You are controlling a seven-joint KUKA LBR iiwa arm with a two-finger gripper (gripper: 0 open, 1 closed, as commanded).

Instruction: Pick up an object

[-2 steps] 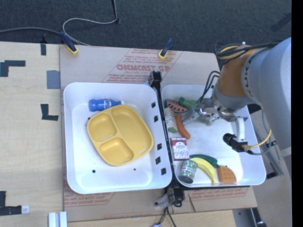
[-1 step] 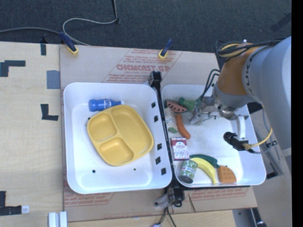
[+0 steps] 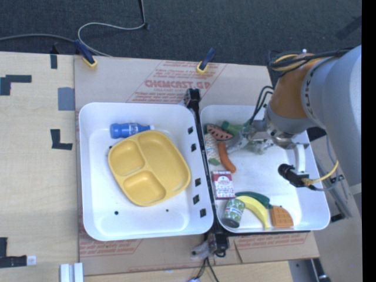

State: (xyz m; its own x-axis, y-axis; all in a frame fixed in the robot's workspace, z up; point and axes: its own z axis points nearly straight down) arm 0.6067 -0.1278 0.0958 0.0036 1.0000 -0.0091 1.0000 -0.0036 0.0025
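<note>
The right bin [image 3: 305, 216] holds several small items along its left and front sides: a watermelon slice [image 3: 219, 133], an orange hot dog [image 3: 226, 157], a red carton [image 3: 222, 185], a green can [image 3: 234, 211], a banana [image 3: 255, 208] and a waffle [image 3: 282, 217]. My gripper [image 3: 251, 138] hangs low in the back part of this bin, just right of the watermelon slice and the hot dog. A green item [image 3: 232, 126] lies close beside it. I see nothing held between its fingers.
The left bin [image 3: 94, 157] carries a yellow divided plate [image 3: 150, 166] and a blue bottle [image 3: 128, 130] behind it. A black divider clamp [image 3: 192, 97] sits between the bins. Yellow clips [image 3: 205, 63] and a cable lie on the cardboard behind.
</note>
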